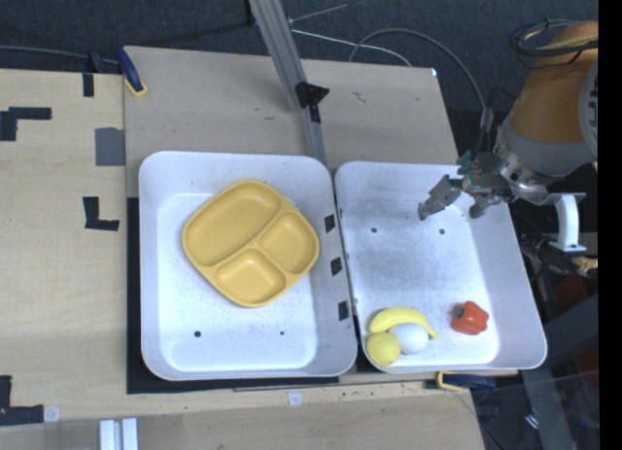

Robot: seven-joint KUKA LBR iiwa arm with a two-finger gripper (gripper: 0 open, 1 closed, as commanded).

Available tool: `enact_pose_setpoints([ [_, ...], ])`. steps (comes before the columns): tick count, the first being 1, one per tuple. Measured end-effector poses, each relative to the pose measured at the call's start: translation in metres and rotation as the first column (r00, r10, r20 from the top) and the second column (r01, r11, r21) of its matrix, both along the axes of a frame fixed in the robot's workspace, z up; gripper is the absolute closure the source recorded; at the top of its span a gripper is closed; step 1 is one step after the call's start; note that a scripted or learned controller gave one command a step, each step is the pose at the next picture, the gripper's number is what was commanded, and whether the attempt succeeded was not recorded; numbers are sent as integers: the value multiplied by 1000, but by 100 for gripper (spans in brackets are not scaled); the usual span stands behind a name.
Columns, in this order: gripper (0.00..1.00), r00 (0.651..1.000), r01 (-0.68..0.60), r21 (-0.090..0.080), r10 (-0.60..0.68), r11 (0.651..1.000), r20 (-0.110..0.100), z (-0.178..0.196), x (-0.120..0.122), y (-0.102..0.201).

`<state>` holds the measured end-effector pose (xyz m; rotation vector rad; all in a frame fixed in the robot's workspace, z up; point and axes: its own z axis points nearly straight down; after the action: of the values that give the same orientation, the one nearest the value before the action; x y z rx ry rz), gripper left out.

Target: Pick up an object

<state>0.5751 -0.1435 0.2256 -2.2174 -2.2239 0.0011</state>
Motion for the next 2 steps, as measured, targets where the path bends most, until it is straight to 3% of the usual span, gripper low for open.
enact_pose_setpoints([
  [1, 0, 1000, 0, 0, 0, 1000, 0, 0, 0, 0],
  [2, 0, 1000, 2, 0, -2, 1000, -6, -61, 1, -7],
])
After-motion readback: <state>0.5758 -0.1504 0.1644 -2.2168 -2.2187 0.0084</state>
